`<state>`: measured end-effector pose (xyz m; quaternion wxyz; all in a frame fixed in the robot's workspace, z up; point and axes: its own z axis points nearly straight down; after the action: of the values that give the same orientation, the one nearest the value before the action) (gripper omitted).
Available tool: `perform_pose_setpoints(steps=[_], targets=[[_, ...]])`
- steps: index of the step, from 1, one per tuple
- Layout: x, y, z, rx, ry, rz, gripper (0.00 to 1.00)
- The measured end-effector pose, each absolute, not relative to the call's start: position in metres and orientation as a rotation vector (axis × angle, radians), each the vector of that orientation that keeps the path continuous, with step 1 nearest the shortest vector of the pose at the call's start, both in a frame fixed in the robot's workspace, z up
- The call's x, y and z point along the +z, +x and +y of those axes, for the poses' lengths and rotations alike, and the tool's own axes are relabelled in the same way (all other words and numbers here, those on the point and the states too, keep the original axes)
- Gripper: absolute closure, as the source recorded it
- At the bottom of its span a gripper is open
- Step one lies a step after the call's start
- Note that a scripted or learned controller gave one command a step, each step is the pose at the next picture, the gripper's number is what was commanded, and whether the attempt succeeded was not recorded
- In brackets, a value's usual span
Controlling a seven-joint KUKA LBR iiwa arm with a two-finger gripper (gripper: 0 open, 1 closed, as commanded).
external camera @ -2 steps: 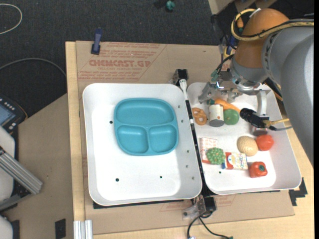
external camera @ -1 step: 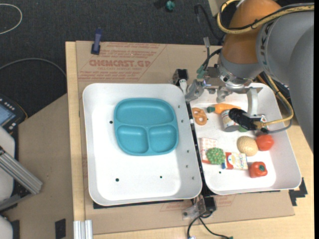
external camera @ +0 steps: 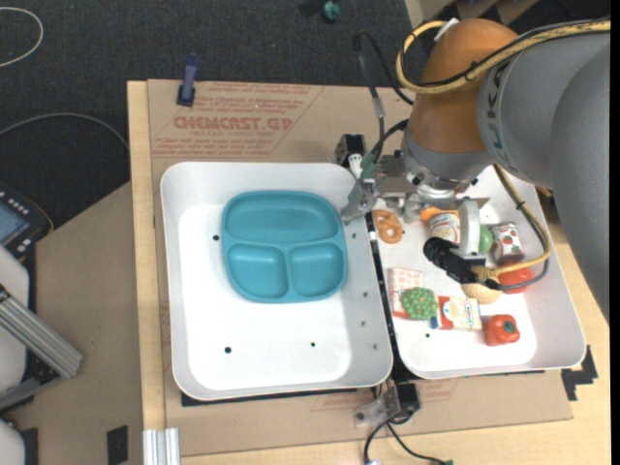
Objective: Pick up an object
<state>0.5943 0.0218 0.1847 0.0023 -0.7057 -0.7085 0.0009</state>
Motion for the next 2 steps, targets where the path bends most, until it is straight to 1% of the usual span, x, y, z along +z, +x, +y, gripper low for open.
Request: perform_pose_setpoints(steps=[1,2], targets=[[0.184,0.513,0.033,0.008,-2.217,-2.215,1.00],[0.328,0.491,0.005,-0.017,-2.230,-2.228,1.00]])
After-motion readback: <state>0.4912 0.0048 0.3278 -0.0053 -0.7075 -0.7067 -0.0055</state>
